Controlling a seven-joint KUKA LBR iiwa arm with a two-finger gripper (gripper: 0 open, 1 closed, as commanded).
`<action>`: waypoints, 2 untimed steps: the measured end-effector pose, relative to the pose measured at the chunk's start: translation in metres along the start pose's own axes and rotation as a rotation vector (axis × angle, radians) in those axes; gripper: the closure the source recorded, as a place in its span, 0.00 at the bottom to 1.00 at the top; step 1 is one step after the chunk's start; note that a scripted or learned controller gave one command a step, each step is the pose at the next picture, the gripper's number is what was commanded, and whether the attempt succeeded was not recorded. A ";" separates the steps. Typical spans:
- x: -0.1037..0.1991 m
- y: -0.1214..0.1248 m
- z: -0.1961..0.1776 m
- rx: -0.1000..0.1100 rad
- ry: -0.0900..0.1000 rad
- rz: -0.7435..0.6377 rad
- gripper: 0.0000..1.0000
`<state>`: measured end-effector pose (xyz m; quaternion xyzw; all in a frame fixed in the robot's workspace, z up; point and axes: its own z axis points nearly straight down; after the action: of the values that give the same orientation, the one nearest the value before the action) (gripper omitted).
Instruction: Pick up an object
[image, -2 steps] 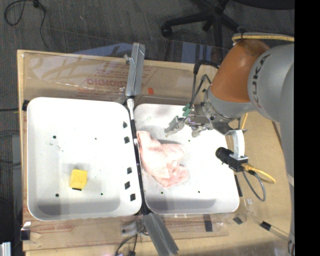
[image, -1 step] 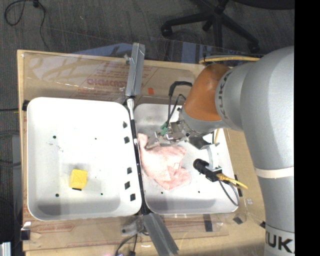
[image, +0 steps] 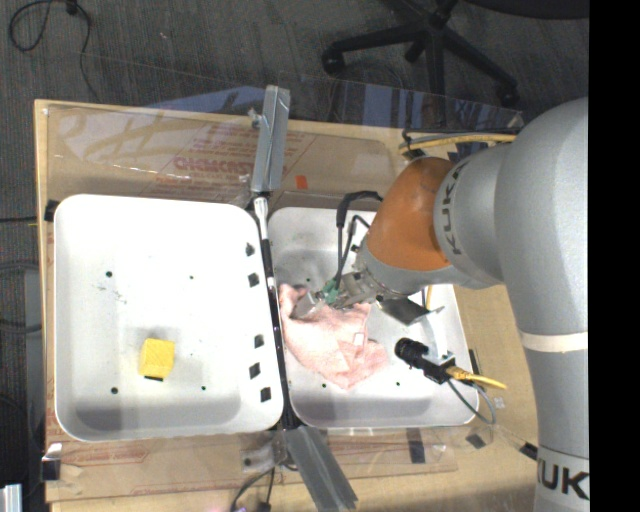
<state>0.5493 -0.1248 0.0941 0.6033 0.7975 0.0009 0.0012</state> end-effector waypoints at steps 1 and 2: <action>0.000 0.001 -0.010 0.000 0.000 -0.005 1.00; -0.018 0.042 0.000 0.001 0.000 -0.110 1.00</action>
<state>0.5951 -0.1310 0.0939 0.5586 0.8294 0.0006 0.0009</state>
